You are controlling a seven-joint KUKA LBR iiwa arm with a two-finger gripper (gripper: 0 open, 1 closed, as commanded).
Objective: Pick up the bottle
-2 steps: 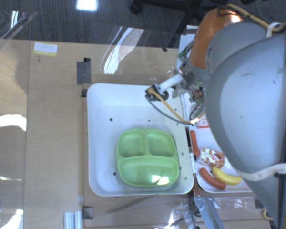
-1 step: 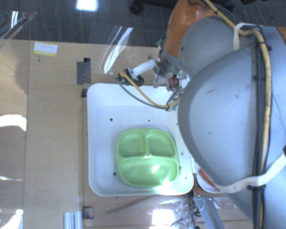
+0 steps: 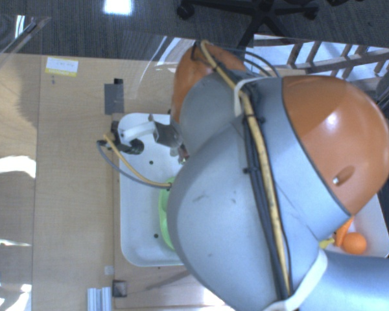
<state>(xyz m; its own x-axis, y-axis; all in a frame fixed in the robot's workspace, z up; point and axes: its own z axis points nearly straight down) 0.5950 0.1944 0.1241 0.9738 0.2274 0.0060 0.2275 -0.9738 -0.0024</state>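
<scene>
wooden bench, white bin: gripper low inside, grip state unreadable; step: approach; next: align on green object, perhaps the bottle.

A white bin rests on the surface. An orange ball lies in the second bin. A yellow label sits on the surface.
</scene>
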